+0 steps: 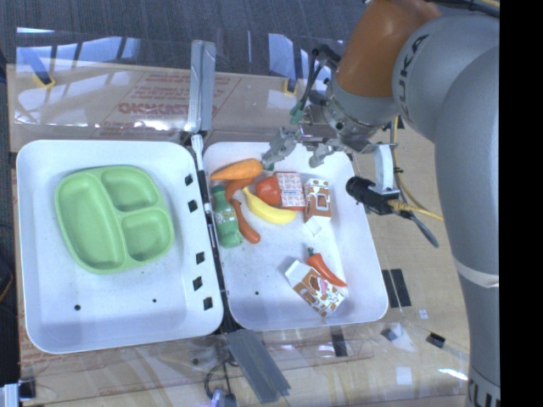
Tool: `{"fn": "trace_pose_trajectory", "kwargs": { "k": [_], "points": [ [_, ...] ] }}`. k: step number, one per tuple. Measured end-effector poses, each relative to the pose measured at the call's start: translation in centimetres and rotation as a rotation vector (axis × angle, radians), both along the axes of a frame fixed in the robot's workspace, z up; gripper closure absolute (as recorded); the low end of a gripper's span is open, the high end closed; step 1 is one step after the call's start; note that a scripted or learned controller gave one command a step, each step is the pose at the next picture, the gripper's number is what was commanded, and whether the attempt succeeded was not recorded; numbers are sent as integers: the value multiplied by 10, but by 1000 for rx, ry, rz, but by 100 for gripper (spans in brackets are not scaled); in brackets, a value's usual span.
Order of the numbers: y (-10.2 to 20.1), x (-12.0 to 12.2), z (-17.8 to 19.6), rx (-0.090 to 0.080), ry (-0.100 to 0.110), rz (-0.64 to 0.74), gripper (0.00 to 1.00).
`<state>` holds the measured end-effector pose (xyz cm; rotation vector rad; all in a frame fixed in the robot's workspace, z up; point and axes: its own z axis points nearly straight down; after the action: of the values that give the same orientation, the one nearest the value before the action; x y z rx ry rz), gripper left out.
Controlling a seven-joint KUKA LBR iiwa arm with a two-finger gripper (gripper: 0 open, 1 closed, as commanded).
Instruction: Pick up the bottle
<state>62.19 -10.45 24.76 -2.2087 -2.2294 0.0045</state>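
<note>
The bottle [226,219] is small and green with a white label. It lies against the left wall of the right bin [361,299], beside the divider. My gripper [297,153] hovers over the back of that bin, up and to the right of the bottle and apart from it. Its two grey fingers [274,153] are spread, with nothing between them. An orange carrot [238,170] lies between the gripper and the bottle.
Around the bottle lie a thin carrot [247,225], a banana [270,209], a red fruit [268,190] and two small cartons [291,190] [318,199]. Another carton [320,292] with a small carrot [326,269] sits at the front. The left bin [51,312] holds a green divided plate [114,217].
</note>
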Motion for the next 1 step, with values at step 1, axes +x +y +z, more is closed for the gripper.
{"fn": "trace_pose_trajectory", "kwargs": {
  "k": [1],
  "points": [
    [64, -38, -57, -1, 1, -205, 0]
  ]
}}
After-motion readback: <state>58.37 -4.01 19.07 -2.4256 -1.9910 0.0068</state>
